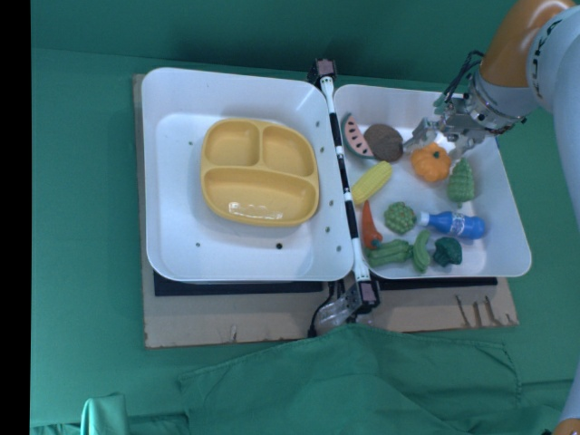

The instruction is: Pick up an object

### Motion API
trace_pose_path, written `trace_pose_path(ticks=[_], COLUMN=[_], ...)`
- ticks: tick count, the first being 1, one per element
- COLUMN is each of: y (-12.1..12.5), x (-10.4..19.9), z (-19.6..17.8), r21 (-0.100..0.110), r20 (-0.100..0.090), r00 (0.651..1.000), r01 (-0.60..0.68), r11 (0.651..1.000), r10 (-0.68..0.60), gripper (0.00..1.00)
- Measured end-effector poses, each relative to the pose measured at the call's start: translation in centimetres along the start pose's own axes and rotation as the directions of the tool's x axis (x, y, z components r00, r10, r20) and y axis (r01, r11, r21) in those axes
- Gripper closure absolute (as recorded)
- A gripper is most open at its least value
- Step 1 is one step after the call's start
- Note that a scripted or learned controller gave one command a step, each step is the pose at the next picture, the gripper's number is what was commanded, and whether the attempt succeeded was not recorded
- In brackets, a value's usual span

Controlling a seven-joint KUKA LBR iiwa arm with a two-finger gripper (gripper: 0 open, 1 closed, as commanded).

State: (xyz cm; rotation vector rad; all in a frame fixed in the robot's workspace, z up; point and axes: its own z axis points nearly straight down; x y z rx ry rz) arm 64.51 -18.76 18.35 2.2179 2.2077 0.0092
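Yellow tray glossy plastic; white bins smooth plastic; green cloth matt; cardboard beneath.

The grey arm slants in from the upper right, orange band uppermost, wrist tilted down-left. Its gripper hangs directly above the orange toy pumpkin, fingers spread apart, nothing between them.

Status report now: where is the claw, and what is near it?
Claw low over right bin, just above orange pumpkin. Nothing seen between fingers. Green toy and brown piece crowd close.
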Motion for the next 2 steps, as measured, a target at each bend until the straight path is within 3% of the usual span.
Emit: trace_pose_path(ticks=[1, 2], y=[1.7, 1.8], x=[3.4, 3.1], z=[-3.5, -4.7], r21=[0.003, -0.001], r20=[-0.003, -0.001], r00=[1.000, 1.000], r01=[0.005, 0.000], r11=[1.000, 1.000], r10=[-0.005, 0.000], gripper=[0.00, 1.00])
